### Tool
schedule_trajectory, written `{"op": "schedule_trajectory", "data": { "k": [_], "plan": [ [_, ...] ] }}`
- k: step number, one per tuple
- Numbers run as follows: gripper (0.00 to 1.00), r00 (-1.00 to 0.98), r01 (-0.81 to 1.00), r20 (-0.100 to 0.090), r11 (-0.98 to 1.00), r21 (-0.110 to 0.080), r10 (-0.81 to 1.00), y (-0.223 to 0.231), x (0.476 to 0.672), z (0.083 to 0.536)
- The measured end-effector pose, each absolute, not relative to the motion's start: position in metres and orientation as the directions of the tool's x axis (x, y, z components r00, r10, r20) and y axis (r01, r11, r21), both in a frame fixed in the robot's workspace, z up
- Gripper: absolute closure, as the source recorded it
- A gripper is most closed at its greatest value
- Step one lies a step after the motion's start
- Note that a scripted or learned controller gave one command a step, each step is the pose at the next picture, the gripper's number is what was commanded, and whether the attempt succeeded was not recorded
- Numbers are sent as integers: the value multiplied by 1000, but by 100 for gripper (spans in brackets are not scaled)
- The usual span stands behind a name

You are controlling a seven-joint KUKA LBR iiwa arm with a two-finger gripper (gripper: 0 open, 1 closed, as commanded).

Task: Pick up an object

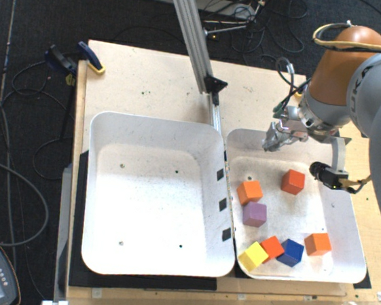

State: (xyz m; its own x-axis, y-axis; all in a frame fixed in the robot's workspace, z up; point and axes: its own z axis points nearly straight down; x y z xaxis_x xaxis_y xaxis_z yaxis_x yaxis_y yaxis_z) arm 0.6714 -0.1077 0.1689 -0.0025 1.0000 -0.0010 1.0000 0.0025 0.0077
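We are seeing the metal gripper (274,143) hovering upper right above smooth cubes (292,182); its jaw state is unclear.

light: bright, even, from overhead | shadows: soft — faint beneath blocks (273,226) | focus: sharp — slight grain, floor dim

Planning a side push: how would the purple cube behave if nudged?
The purple cube sits flat on one face, so it would probably slide, not roll. It looks stiff, likely keeping its shape. The orange cube sits right beside it, so a push that way could shift both.
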Motion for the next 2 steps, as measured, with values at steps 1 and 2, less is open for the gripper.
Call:
{"op": "schedule_trajectory", "data": {
  "k": [1, 2],
  "plan": [
    [100, -2, 1000, -1, 2, 7, 1000, -108, 673, 214],
    [100, -6, 1000, 1, 6, -1, 1000, -72, 646, 213]
  ]
}}
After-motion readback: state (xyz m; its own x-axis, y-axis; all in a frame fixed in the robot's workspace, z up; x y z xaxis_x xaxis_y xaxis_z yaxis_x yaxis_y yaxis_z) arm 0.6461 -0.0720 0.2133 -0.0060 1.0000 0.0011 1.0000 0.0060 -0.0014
